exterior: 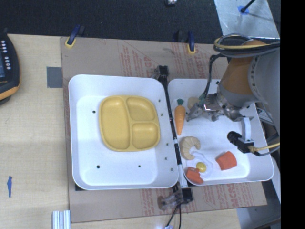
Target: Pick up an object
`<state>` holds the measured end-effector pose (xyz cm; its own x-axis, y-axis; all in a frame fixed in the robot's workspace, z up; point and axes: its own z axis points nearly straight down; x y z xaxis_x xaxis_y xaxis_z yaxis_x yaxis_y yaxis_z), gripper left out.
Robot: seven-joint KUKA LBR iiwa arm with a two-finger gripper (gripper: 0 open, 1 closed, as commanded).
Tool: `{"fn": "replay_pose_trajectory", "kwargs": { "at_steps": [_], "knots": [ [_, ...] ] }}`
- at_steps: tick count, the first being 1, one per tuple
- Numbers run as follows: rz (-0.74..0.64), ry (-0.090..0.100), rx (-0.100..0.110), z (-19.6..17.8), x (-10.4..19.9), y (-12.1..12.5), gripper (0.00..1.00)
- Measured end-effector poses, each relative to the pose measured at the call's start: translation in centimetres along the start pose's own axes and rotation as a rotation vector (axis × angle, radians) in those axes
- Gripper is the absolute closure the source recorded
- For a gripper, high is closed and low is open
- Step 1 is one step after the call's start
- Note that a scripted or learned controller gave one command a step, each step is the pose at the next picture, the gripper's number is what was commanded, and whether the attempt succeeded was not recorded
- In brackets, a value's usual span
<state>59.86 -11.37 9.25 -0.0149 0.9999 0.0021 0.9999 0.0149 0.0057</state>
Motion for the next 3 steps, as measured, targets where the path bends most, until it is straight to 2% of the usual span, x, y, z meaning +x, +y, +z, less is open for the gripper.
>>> {"fn": "replay_pose_trajectory", "kwargs": {
  "at_steps": [1, 2, 3],
  "knots": [
    [0.007, -0.002, 0.002, 0.0, 2.0, 6.1, 0.00],
    [0.004, -0.004, 0.011, -1.0, 1.8, 5.8, 1.00],
    [0.007, 0.000, 0.005, -10.5, 5.4, 0.7, 1.00]
  ]
}}
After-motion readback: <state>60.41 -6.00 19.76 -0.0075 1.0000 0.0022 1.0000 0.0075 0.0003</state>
